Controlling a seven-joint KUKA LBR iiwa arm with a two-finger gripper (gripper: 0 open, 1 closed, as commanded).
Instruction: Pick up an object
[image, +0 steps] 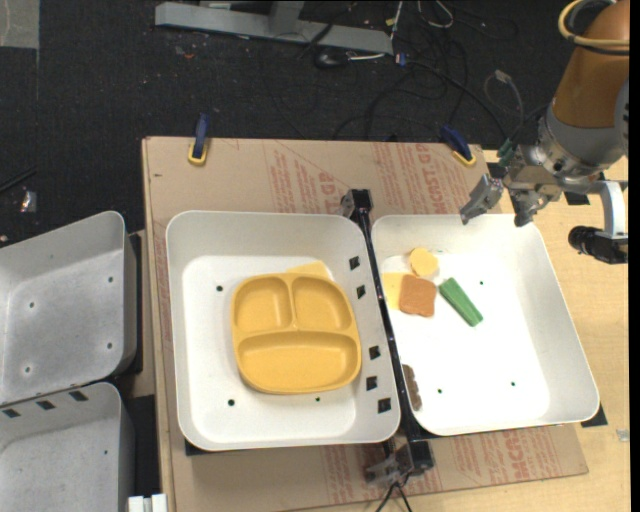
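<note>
Above the far right corner of the desk (170, 300), the pincer (499, 207) hangs over the far rim of the right bin (560, 330), its two dark fingers spread apart with nothing between them. It is carried by the arm (590, 70), whose orange band shows at the upper right.

Right bin, near its left wall: three small objects lie grouped toward the far half of the floor. A yellow round piece (424, 262) sits farthest back; an orange-brown square block (418, 296) lies just in front of it, touching or nearly touching; a green bar (461, 301) lies just beside the block on its right, slanted, one end pointing toward the far left and the other toward the near right. A pale yellow piece (394, 288) shows partly at the block's left edge. A small dark object (411, 387) rests against the left wall nearer the front edge. All are well apart from the pincer.

Left bin (200, 400): a yellow compartment tray (297, 334) lies flat at the centre, with two smaller sections at the far side and one long section at the near side.

Brown board covers the desk under both bins, held by a yellow and blue clamp (198, 150) at the far left corner.
</note>
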